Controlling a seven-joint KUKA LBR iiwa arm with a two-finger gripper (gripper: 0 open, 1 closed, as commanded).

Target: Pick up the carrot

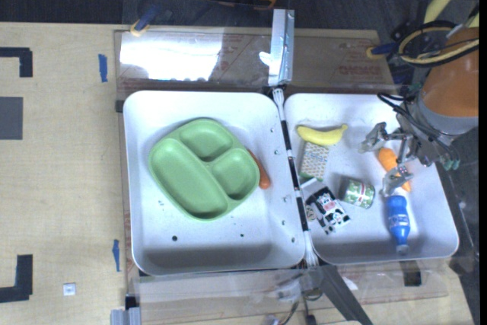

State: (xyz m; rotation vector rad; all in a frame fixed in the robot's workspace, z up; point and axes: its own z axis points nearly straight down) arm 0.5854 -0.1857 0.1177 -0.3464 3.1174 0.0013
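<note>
Camera view, looking down on both bins: the carrot (389, 159) is seen as a short orange piece in the right bin (445, 240), toward its right side, lying between the spread fingers of the gripper (390, 157). Its long axis cannot be told, since much of it is hidden by the fingers. The gripper is judged open around the carrot, not yet closed on it. A blue bottle (397, 218) lies just nearer, a green can (358, 192) to the left, a banana (322, 135) farther left. A green plate (202, 167) sits in the left bin (144, 240)
</note>
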